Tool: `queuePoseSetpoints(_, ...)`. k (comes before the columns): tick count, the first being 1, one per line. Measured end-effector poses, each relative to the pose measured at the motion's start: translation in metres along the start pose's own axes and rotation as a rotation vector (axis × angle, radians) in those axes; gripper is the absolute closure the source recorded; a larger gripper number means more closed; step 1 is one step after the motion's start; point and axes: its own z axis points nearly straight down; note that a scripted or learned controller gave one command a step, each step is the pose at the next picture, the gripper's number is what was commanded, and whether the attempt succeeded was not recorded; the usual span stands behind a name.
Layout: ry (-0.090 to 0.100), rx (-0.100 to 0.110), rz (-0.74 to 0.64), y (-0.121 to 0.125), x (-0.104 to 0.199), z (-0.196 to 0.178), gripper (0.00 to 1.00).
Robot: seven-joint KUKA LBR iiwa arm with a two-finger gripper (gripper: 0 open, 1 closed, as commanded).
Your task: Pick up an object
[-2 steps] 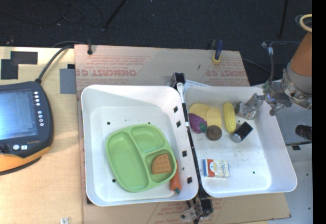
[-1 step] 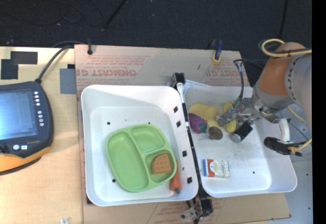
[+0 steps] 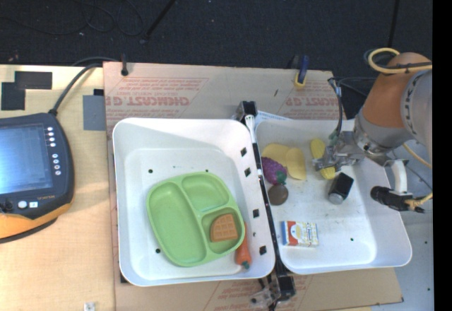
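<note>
The gripper [image 3: 332,160] hangs low in the right bin [image 3: 367,249] near its far wall; whether its pincer is apart or together, I cannot tell. Yellow pieces [image 3: 293,159] crowd beside it, a black cylinder [image 3: 340,187] just nearer. Bare floor lies around a small carton [image 3: 299,234], print unreadable. The left bin [image 3: 134,161] holds 1 green tray [image 3: 176,218].

The objects to pick lie mostly in the right bin [image 3: 395,249]: pale yellow pieces [image 3: 286,158] near its upper left, a purple cluster [image 3: 273,171] touching them below, and a brown round lump [image 3: 277,194] just under that. A black cylinder [image 3: 340,187] lies tilted near the bin's middle, a small yellow item [image 3: 318,148] above it, and a white carton [image 3: 299,233] flat toward the lower edge.
</note>
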Motion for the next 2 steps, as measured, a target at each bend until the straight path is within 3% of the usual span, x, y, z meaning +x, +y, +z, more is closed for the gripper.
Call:
queuePoseSetpoints(1,0.001,0.001,-0.003,0.003,0.077,0.010,1.00)
queuePoseSetpoints(2,0.001,-0.005,-0.003,-0.026,0.154,-0.095,1.00)
